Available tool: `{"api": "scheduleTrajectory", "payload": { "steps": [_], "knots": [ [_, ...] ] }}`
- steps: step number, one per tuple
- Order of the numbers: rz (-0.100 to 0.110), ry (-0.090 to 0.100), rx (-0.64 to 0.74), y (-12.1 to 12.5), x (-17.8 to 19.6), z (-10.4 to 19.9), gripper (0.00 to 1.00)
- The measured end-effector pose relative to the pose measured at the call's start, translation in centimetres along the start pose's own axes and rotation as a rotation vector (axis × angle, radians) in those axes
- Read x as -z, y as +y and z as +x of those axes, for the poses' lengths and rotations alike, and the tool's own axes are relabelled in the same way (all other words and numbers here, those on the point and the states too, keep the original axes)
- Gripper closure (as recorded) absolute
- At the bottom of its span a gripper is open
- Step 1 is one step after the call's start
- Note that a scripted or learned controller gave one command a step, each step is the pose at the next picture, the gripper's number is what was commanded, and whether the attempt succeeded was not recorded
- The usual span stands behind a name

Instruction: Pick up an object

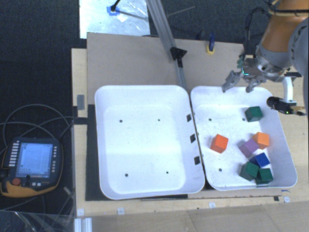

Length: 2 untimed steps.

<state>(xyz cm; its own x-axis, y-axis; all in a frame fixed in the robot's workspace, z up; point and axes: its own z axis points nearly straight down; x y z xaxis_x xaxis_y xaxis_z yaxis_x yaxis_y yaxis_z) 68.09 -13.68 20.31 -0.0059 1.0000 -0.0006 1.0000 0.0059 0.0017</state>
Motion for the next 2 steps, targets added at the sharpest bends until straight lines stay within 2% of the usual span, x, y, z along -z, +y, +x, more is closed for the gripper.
{"api": "scheduleTrajectory", "payload": {
  "steps": [1, 2],
  "knots": [
    [0.000, -0.001, 0.000, 0.0, 0.0, 0.0, 0.00],
    [0.004, 0.000, -0.004, -0.9, -5.5, -0.4, 0.00]
  ]
}}
